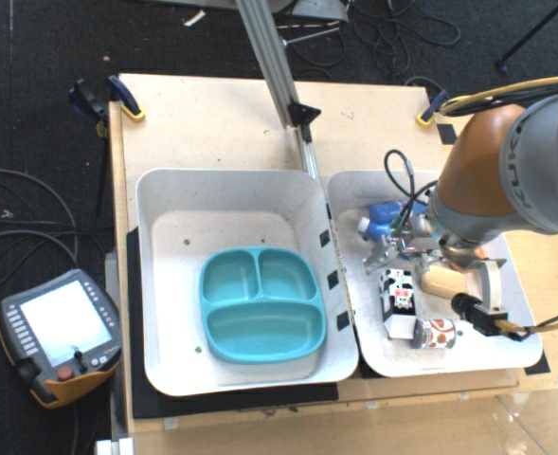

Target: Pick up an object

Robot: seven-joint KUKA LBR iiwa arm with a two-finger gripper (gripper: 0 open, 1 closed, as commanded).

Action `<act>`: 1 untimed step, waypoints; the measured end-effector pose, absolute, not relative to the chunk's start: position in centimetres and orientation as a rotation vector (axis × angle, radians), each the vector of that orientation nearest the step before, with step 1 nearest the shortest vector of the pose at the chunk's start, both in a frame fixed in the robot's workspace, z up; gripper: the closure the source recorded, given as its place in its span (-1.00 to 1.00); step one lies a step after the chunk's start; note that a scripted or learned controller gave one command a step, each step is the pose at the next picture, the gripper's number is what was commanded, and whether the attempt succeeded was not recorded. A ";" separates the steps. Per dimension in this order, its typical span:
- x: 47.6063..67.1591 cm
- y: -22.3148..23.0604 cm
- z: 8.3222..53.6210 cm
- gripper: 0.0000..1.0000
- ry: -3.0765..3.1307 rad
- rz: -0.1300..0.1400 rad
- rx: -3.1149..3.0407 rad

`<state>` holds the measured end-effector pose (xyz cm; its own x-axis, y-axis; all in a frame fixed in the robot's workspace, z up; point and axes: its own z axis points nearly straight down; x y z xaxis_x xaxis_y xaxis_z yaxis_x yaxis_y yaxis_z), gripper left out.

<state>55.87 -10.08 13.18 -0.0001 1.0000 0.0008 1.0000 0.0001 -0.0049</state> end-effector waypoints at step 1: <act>55.9 -10.1 9.4 -1.00 -2.222 0.001 -2.221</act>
